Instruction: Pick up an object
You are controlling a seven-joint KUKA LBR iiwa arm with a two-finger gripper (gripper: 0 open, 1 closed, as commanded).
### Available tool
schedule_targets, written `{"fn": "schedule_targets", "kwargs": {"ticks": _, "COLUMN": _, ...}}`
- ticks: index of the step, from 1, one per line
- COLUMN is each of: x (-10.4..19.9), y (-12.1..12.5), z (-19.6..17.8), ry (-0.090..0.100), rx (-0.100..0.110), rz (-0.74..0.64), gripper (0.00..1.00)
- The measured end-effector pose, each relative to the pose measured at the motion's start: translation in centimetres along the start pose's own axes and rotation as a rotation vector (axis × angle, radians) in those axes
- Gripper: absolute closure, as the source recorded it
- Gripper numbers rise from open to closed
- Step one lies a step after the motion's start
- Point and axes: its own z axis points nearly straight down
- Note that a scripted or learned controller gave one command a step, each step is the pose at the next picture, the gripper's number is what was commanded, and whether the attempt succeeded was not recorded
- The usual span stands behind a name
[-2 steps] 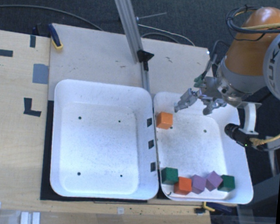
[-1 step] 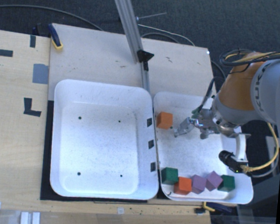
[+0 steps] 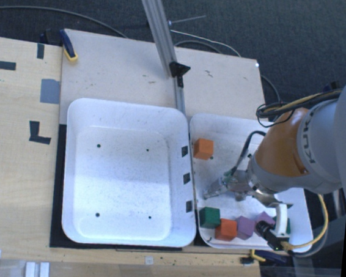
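In the right bin point(image 3: 223, 129) an orange block point(image 3: 204, 148) lies near the far left corner. Along the near edge sit a green block point(image 3: 210, 217), a red-orange block point(image 3: 226, 229), a purple block point(image 3: 245, 227) and a smaller purple piece point(image 3: 266, 219). My gripper point(image 3: 222, 184) hangs low over the middle of this bin, pointing left, between the orange block and the green block. It touches none of them that I can see. The grey arm with its orange band point(image 3: 282, 149) covers the bin's right part.
The left bin point(image 3: 123, 172) lies beside the right one, divided by a rim with black clips point(image 3: 186, 178). A slanted metal rail point(image 3: 162, 32) runs from the top down to the bins' junction. Cables point(image 3: 317, 224) loop at the arm's right.
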Motion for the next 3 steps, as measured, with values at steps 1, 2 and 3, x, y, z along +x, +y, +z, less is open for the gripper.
{"fn": "schedule_targets", "kwargs": {"ticks": 1, "x": 7.8, "y": 2.7, "z": -10.7, "ry": 0.001, "rx": -0.014, "rz": -0.009, "gripper": 0.00}}
{"fn": "schedule_targets", "kwargs": {"ticks": 2, "x": 9.2, "y": 1.3, "z": -10.8, "ry": 0.000, "rx": -0.004, "rz": -0.004, "gripper": 0.00}}
{"fn": "schedule_targets", "kwargs": {"ticks": 3, "x": 3.7, "y": 6.1, "z": -17.7, "ry": -0.005, "rx": -0.016, "rz": 0.001, "gripper": 0.00}}
